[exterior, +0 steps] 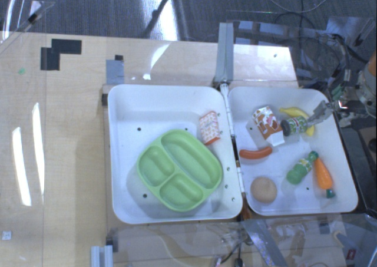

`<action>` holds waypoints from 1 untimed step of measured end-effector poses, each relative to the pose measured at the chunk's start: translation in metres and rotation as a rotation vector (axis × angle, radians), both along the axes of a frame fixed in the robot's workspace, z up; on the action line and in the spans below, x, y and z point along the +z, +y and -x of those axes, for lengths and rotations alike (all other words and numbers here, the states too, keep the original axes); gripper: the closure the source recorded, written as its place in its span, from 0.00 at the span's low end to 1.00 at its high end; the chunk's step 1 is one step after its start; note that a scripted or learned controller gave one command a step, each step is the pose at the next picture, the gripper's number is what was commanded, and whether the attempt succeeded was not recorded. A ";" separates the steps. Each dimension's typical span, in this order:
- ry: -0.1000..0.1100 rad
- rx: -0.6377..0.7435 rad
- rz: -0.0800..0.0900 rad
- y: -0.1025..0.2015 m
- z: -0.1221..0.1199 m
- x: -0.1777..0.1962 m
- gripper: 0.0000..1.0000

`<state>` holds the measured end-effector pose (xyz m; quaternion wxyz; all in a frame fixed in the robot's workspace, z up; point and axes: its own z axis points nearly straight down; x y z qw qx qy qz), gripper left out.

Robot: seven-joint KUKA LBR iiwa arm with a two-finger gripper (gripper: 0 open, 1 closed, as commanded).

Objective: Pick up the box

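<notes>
A small orange-and-white box leans against the right wall of the left bin, just beside the green plate. A second red-and-white carton lies in the upper part of the right bin. My gripper reaches in over the right bin's upper right edge, next to a banana and a dark can. It is to the right of both boxes and touches neither.
A green divided plate covers much of the left bin's floor. The right bin also holds a sausage, a round brown potato, a green bottle and a carrot. Cables and the arm's base crowd the right side.
</notes>
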<state>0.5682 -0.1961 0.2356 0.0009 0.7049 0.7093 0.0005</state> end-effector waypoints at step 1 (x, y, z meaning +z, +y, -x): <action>0.000 0.019 0.000 -0.008 -0.044 -0.087 0.00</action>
